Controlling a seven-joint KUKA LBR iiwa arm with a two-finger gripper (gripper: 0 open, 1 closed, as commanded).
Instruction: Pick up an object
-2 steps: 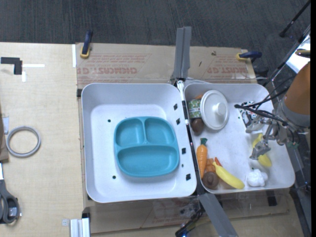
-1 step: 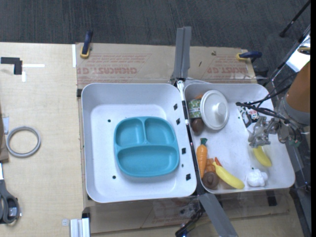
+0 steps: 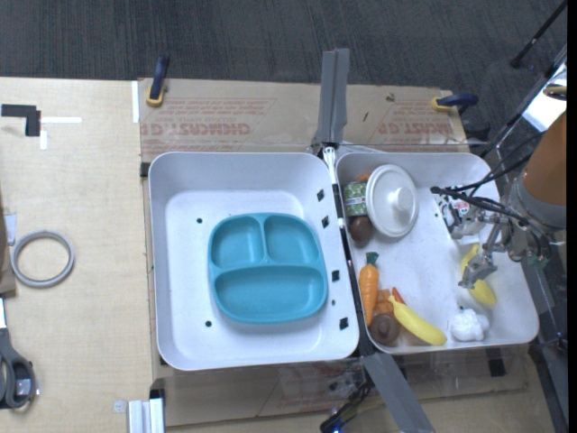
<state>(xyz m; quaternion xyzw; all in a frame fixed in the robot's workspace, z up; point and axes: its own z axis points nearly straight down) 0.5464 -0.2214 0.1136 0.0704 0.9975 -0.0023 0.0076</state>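
Tool (image 3: pixel 478 273) | grip state unclear | over small yellow piece (image 3: pixel 480 289), long axis indistinct | right bin (image 3: pixel 514 327)

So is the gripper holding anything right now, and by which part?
Cannot be told. The gripper is low in the right bin, right at a small yellow object, but a grasp isn't visible.

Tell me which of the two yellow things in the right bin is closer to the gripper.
The small yellow piece by the right wall, just under the gripper. The banana lies farther left, beside the carrot.
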